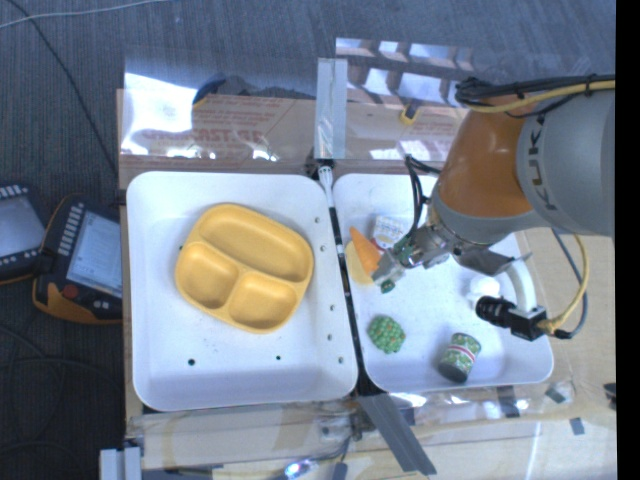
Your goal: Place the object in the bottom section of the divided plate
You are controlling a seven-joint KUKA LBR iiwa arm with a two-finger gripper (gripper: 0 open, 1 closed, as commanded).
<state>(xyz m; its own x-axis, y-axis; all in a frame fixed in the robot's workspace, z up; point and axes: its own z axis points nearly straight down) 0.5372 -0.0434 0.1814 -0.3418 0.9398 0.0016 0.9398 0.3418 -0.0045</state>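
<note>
The yellow divided plate [244,265] lies in the left bin [160,368], tilted a little, with nothing in its sections. The arm [500,158] reaches over the right bin [520,368], and its gripper [392,268] hangs low near the bin's left wall, just beside an orange carrot-like piece [364,252]; whether it grips anything cannot be told. Nearer the front edge lie a green bumpy ball [386,334] and a small can [459,356], well apart from the gripper.
</note>
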